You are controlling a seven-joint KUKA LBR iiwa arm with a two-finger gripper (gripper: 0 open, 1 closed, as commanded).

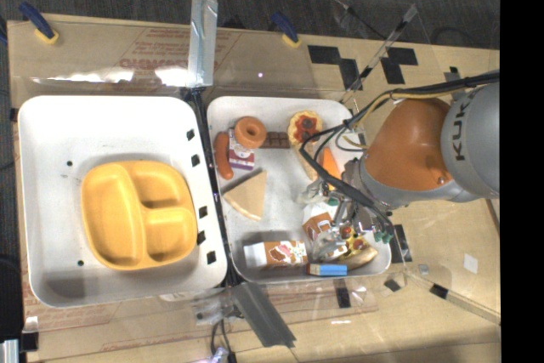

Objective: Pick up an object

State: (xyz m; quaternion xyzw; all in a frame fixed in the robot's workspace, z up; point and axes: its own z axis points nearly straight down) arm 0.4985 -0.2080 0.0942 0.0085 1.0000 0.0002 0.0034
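Currently the arm (442,153) reaches in from the right and the pincer (342,225) is down in the right bin (223,110), over its lower right corner. Can't tell its state: cables and wrist hardware crowd that spot.

Candidate objects, placed relative to the pincer:
- Small brown-and-white packet (318,227): just beside it on the left, contact unclear.
- Blue-ended item (328,269): just below it, lying along the bin's bottom wall.
- Clutter of small toy food pieces (355,247): right under and beside it, too jumbled to separate.
- Boxed snack packet (275,252): left and slightly below, lying flat near the bottom wall.
- Tan wedge (246,195), sandwich-like: further left, mid-bin.
- Red sausage (223,155): up and left, against the bin's left wall, lengthwise along it.
- Donut (250,132): up and left, resting on top of a small packet.
- Dark chocolate bar (274,139): above-left, between donut and pizza piece.
- Round pizza piece (304,128): above, near the top wall.
- Orange carrot-like piece (329,162): directly above, partly behind black cables.

Left bin (42,123) sits well away to the left and holds a yellow divided tray (138,212). Both bins rest on the counter (459,285).
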